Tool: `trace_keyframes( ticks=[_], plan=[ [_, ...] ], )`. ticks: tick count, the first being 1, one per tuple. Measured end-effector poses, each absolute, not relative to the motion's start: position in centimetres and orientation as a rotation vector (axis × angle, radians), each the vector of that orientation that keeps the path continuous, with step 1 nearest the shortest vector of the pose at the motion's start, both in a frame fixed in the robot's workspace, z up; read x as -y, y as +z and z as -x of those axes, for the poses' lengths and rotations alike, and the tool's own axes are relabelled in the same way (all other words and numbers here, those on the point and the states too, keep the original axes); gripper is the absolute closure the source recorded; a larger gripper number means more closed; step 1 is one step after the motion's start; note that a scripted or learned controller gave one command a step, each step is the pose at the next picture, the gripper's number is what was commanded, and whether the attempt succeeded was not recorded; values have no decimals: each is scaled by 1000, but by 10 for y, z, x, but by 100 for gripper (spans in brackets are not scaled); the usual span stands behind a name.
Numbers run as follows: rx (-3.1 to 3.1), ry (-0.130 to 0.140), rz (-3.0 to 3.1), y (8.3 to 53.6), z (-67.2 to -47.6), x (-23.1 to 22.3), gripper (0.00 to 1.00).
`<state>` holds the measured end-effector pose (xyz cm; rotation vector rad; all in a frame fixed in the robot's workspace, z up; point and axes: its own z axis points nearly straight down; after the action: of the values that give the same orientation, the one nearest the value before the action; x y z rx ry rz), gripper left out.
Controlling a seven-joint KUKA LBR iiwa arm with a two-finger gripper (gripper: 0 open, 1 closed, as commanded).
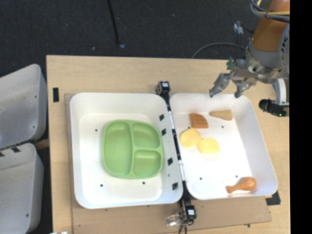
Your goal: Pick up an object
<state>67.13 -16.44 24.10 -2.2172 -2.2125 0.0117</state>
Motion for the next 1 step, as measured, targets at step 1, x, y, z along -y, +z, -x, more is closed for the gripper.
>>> trace_keyframes(
  ticks=[1],
  plan=[
    [2223,-2,2222,249,-674,164,0]
  ],
)
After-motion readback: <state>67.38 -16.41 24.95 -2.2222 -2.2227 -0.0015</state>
